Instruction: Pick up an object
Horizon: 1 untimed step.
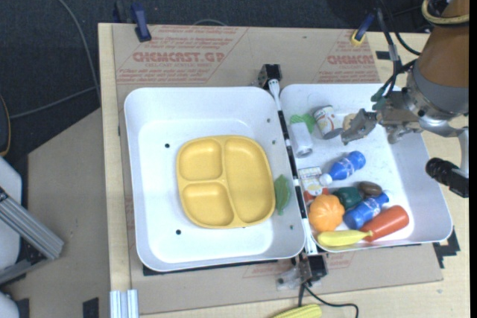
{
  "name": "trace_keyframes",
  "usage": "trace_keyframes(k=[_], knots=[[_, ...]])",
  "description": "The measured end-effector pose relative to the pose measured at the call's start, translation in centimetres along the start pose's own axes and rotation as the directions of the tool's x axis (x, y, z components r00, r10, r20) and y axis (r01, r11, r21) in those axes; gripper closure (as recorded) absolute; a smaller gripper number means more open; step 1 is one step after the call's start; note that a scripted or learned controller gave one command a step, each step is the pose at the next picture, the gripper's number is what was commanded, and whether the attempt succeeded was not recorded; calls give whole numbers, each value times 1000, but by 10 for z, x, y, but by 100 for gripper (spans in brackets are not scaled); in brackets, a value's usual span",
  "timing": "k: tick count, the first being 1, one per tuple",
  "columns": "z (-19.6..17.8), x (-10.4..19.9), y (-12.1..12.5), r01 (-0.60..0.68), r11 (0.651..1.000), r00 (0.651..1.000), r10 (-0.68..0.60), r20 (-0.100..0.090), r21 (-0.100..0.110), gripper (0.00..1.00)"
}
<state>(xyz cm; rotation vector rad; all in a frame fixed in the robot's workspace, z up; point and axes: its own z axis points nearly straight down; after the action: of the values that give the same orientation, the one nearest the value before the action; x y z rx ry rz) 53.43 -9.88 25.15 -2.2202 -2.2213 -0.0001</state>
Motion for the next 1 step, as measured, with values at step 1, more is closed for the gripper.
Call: trace_keyframes(k=[1], knots=[[101, -11, 48, -1, 1000, 1000, 1, 0, 2, 0]])
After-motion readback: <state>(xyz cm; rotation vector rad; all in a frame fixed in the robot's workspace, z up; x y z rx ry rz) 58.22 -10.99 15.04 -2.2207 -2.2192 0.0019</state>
